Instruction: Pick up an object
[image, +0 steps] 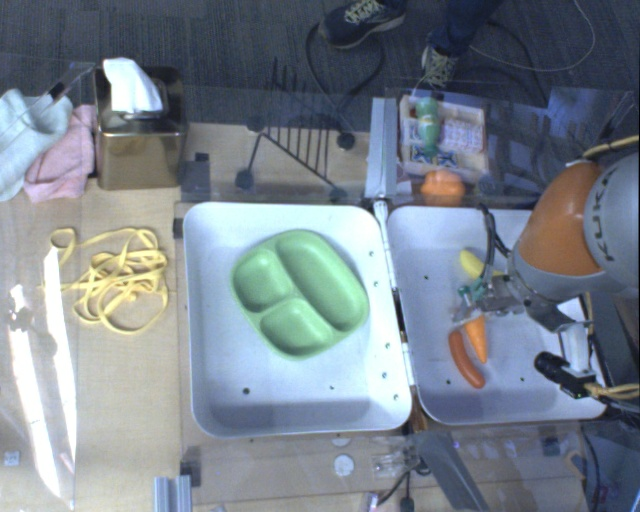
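In the right bin (520, 400) lie three small items. A yellow piece (470, 263) sits near the middle, an orange carrot (478, 340) lies below it, and a red sausage-shaped piece (464, 360) rests against the carrot's left side. My gripper (474, 300) hangs low between the yellow piece and the carrot, right at the carrot's upper end. The grey arm with its orange band (565, 235) comes in from the right and covers part of the bin. I see nothing lifted off the bin floor.
The left bin (215, 390) holds a green divided plate (298, 290). Behind the right bin stand an orange ball (442, 186) and a printed box (442, 135). A yellow cord (112, 278), a tissue box (135, 125) and cloths (40, 145) lie on the bench at left.
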